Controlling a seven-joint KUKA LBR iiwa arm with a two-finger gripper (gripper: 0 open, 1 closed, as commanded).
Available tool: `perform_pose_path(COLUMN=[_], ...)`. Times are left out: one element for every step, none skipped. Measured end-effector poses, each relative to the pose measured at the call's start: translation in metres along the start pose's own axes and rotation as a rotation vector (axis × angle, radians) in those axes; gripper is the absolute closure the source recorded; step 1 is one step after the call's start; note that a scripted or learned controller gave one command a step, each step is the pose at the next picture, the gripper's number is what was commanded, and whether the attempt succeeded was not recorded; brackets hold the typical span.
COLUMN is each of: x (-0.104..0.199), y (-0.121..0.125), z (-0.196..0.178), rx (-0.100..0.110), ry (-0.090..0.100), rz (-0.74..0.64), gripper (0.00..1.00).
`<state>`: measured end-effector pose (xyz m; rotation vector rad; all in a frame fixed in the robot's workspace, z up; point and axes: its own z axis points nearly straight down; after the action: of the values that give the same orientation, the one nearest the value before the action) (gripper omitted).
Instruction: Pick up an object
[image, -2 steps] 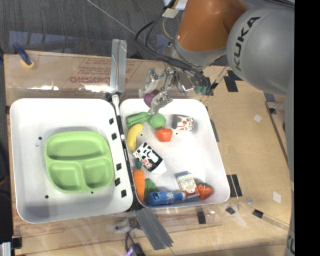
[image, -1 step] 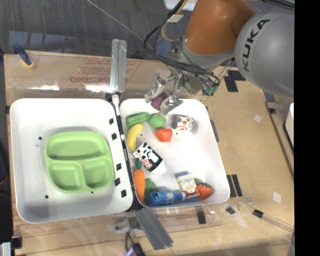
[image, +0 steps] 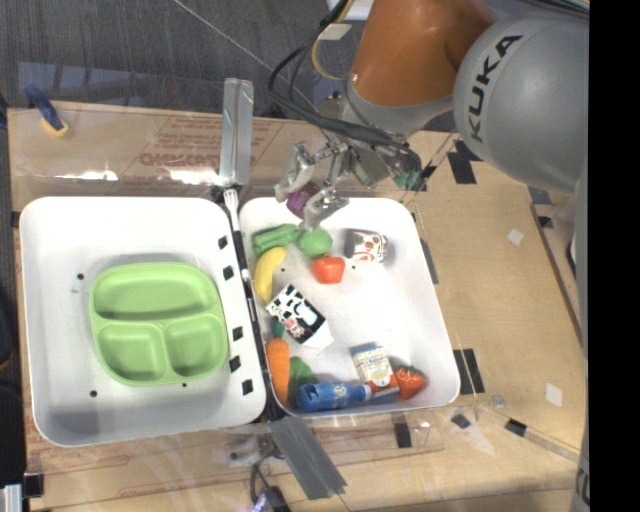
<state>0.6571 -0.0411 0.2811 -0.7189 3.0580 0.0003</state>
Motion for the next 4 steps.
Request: perform_pose_path(x=[-0.001, 0.025, 0.023, 0.013], y=[0.0, -0.049, -0.048, -0.028], z=[-0.011, 0.014, 0.001, -0.011], rx=[0.002, 0.001, 0.003, 0.003], ry=[-0.003, 0.002, -0.003, -0.004], rz=[-0.002, -0.082, -0.086, -0.031], gripper=[1.0, 1.0, 1.0, 1.0])
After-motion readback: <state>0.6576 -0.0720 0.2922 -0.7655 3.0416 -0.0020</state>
